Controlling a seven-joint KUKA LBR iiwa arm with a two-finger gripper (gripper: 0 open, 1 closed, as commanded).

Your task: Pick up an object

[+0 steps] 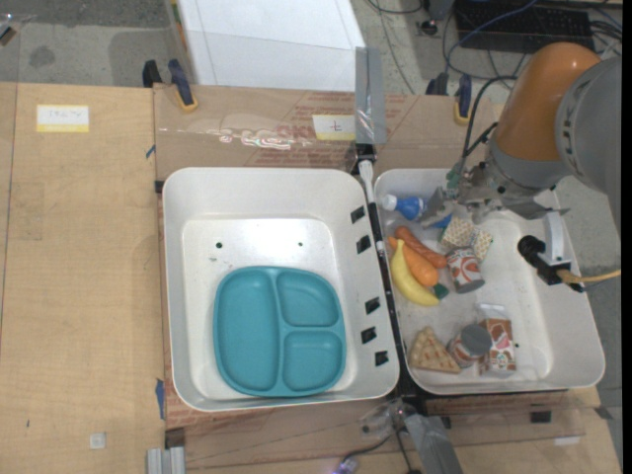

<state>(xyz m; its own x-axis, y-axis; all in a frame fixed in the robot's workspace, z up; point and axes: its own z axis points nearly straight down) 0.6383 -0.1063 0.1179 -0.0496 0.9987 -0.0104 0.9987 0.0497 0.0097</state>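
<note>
One banana (412,276) lies in the right bin (583,349), long axis running from the far-left down to the near-right, beside a carrot (423,254). The claw (464,197) hovers above; its opening cannot be told.

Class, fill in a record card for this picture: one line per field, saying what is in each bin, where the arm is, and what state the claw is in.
left bin: a teal divided plate, three compartments, lying flat
right bin: toy foods clustered toward its left side
named items: banana, carrot, pizza slice, small can, small carton
arm: enters from the right, over the far end of the right bin
claw: above the pile's far end; open or shut cannot be told
held object: none visible
</note>
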